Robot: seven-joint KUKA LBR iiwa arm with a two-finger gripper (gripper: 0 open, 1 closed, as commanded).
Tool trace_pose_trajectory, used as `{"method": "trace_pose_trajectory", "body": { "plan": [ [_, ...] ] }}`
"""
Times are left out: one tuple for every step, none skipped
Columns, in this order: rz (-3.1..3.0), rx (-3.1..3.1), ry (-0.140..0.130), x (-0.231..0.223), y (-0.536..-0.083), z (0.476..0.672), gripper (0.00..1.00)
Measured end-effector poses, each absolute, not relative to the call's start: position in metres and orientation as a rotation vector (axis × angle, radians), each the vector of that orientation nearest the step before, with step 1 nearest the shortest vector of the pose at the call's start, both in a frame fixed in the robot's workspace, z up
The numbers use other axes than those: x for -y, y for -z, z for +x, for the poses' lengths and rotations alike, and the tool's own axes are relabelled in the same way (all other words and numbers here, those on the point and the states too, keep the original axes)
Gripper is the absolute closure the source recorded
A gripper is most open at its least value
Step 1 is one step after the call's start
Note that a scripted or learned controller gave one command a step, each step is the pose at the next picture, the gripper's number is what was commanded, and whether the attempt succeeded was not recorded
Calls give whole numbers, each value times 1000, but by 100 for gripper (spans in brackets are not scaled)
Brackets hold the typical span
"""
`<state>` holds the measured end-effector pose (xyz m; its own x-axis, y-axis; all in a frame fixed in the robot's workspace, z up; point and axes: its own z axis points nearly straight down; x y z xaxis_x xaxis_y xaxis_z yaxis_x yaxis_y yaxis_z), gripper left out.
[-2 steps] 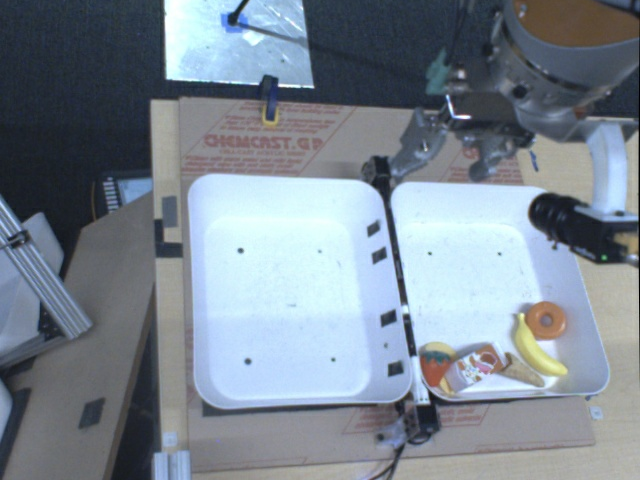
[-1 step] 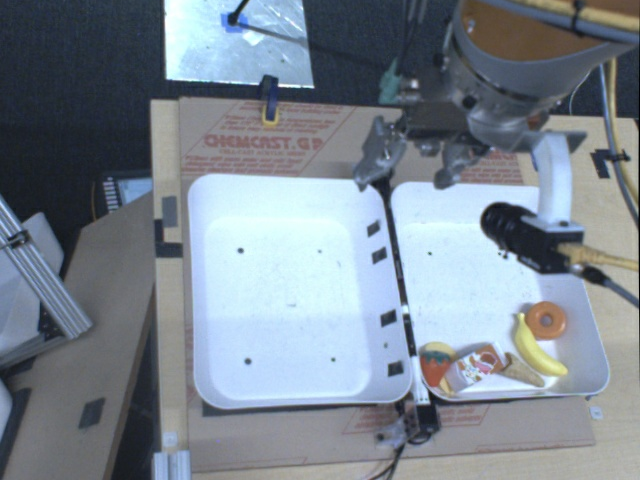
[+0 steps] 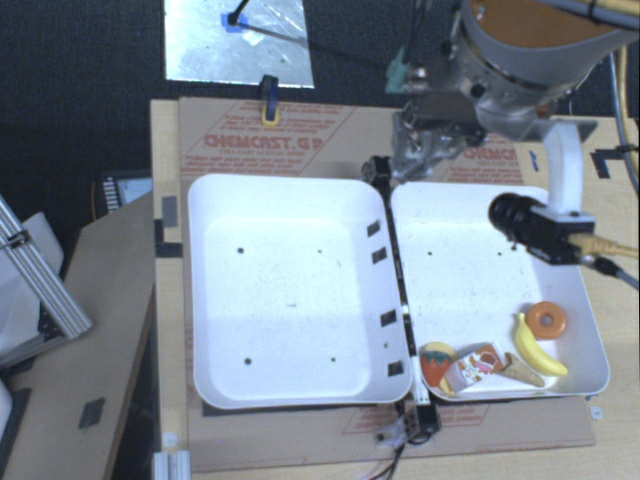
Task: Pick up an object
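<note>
Several small objects lie along the front edge of the right bin [image 3: 470, 268]: a yellow banana [image 3: 537, 347], an orange ring-shaped donut [image 3: 546, 319], a red and white packet [image 3: 472, 367], an orange-red round fruit [image 3: 435, 362] and a tan cone-shaped piece [image 3: 522, 372]. My gripper [image 3: 415, 156] hangs over the back left corner of the right bin, far from these objects. Nothing shows in its grasp.
The left bin [image 3: 285, 288] sits beside the right one, with a black clipped divider [image 3: 390, 268] between them. A black cylindrical unit [image 3: 530, 225] on a white bracket juts from the arm over the right bin. A shiny metal plate [image 3: 238, 26] lies behind the bench.
</note>
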<state>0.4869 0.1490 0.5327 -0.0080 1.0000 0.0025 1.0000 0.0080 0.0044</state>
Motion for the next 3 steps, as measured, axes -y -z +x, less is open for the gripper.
{"method": "trace_pose_trajectory", "body": {
  "plan": [
    [2225, -2213, -4, -80, -535, 491, 100],
    [2227, -2221, 9, -53, -428, 487, 100],
    [2228, -2223, 13, -32, -314, 486, 100]
  ]
}}
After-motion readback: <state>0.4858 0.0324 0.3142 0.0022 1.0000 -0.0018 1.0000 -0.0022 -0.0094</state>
